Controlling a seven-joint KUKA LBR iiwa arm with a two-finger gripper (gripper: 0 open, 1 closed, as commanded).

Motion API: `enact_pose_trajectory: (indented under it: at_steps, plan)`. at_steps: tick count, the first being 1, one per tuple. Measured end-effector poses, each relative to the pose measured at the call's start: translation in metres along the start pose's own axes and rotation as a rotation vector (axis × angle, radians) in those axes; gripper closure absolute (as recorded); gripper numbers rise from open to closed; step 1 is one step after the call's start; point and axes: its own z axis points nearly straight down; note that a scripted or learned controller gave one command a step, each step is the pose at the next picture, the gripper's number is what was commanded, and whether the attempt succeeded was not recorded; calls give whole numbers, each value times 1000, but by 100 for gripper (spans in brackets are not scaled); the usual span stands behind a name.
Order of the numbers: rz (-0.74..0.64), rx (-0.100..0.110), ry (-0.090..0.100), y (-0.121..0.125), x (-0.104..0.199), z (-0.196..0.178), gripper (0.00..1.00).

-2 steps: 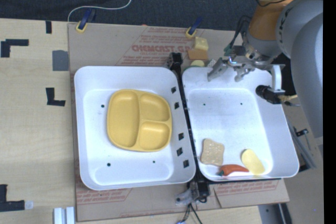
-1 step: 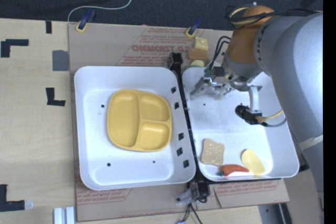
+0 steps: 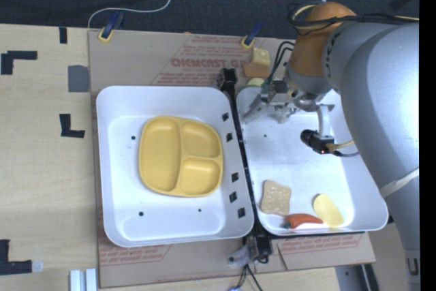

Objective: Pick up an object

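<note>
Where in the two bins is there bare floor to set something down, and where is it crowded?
Left bin: bare strips around the yellow plate, widest along the near edge. Right bin: open floor mid-bin, between the hand and the cracker. Crowded: the near edge with cracker, orange piece and yellow piece, and the far end under the arm.

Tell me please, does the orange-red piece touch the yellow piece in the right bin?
Touching. In the camera view, the right end of the orange-red piece meets the lower edge of the yellow piece near the right bin's front wall, with no white gap between them.
</note>
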Motion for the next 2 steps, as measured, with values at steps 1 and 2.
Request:
enact_pose_trajectory:
  at_steps: [1,2]
  plan:
    - [5,-21,-5,2,-64,-144,0]
    - [4,11,6,-85,-55,-46,0]
